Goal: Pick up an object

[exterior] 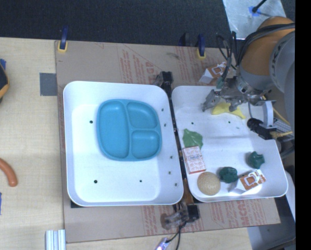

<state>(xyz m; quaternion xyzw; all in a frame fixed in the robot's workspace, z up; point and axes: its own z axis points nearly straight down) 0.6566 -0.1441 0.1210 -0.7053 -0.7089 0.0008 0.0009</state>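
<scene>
Looking down, camera view: two white bins side by side; left bin (82, 186) held a blue divided plate (129, 129); right bin (280, 184) held the small stuff
Arm: reached in from right, orange band up top; gripper (220, 102) was low over the right bin's far end, likely lined up for a grab
Claw: fingers seemed spread a little, tips down by a yellow object (229, 108); nothing visibly between them; not a hold
Task thing: prob. the yellow object, lying on the bin floor just beside the tips, part hidden by the wrist
Other picks: green piece (193, 138) and red-white card (194, 159) near the divider; tan ball (209, 183), dark green lump (228, 174), small packet (252, 179) along the near wall; another dark green lump (256, 159) by the right side
Off-bin: orange sausage (5, 171) on the bench, well apart; out of play
Stage: approach, pre-grasp by my read
</scene>
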